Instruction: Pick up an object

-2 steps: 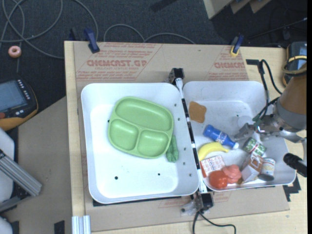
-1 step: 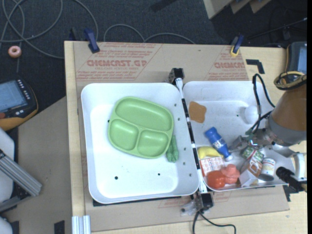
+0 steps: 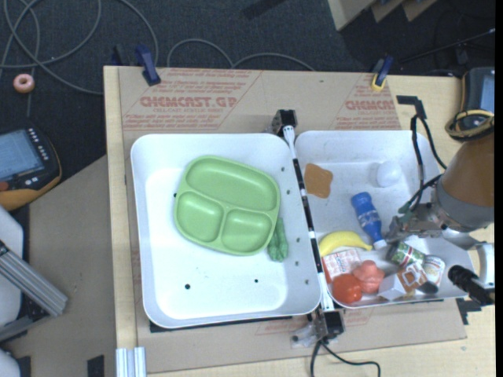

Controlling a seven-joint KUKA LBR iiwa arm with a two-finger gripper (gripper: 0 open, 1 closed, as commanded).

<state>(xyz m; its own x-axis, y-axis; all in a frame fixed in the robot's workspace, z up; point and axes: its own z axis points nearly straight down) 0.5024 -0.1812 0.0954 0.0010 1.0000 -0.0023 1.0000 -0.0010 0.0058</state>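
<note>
- A handheld control pendant (image 3: 23, 159) with a lit screen lies on the dark floor at the far left, with thin cables (image 3: 55, 30) looping above it.
- A bench topped with printed brown cardboard (image 3: 196, 96) carries two shallow white bins set side by side, touching along their inner edges.
- The left bin (image 3: 157, 289) holds a light green plate (image 3: 226, 205) with three compartments, lying flat in the upper middle of the bin.
- A small darker green leafy piece (image 3: 278, 243) lies just beside the plate's right edge, near the wall shared by the bins.
- The right bin (image 3: 346, 144) holds several small things, most of them crowded toward its near end.
- A flat tan piece (image 3: 318, 180) like a slice of toast lies near the bin's upper left.
- A blue bottle (image 3: 366, 217) lies tilted in the middle of the bin.
- A pale white rounded object (image 3: 388, 173) rests near the far wall, apart from the bottle.
- A yellow banana (image 3: 344, 242) lies just below the bottle; beneath it sit a red and white packet (image 3: 339, 264), a red tomato-like ball (image 3: 347, 289) and an orange-red lump (image 3: 368, 273), all touching.
- A small green-labelled can (image 3: 406, 254) and a printed packet (image 3: 428, 272) lie at the bin's lower right.
- The grey arm (image 3: 471, 183) with its orange band reaches in from the right; the gripper (image 3: 409, 225) hangs low over the right bin, between the bottle and the can.
- Whether its pincer is apart or together cannot be told, and nothing is seen held between its fingers.
</note>
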